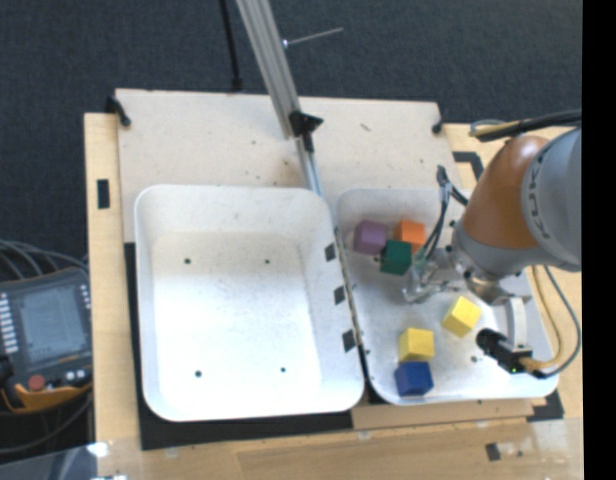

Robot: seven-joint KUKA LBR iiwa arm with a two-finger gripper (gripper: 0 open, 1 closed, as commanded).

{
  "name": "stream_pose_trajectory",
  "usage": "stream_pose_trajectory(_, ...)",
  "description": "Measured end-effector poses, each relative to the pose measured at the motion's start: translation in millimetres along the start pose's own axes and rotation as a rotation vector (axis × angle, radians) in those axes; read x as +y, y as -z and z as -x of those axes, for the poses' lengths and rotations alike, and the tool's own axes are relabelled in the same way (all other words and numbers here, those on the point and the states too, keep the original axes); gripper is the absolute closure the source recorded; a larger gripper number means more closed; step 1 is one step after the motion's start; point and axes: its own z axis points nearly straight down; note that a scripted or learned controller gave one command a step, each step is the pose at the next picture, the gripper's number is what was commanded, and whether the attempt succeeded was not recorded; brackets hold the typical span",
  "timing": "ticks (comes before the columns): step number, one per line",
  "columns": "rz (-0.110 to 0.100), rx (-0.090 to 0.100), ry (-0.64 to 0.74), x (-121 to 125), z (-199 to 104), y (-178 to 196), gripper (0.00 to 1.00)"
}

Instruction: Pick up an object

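My gripper (420, 290) hangs low over the middle of the right bin (378, 373), its thin fingers pointing down to the bin floor with nothing visible between them. Just up and left of it lie a green block (395, 258), a purple block (370, 236) and an orange block (412, 232), packed close together. A yellow block (462, 316) lies just right of the gripper. Another yellow block (417, 344) and a blue block (413, 378) sit nearer the bin's front edge.
The left bin (238, 298) stands beside the right one, with a dividing rim between them. A slanted metal pole (273, 63) rises from behind the bins. A teach pendant (40, 333) lies off the bench to the left.
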Motion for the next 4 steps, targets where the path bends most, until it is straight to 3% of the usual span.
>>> stream_pose_trajectory(2, 0.000, -0.001, 0.010, 6.0, 8.9, 110.2, 1.00)
stream_pose_trajectory(3, -0.003, 0.001, 0.011, 7.4, 10.2, 133.2, 1.00)
stream_pose_trajectory(4, -0.004, 0.002, 0.015, 21.0, -44.7, 133.2, 1.00)
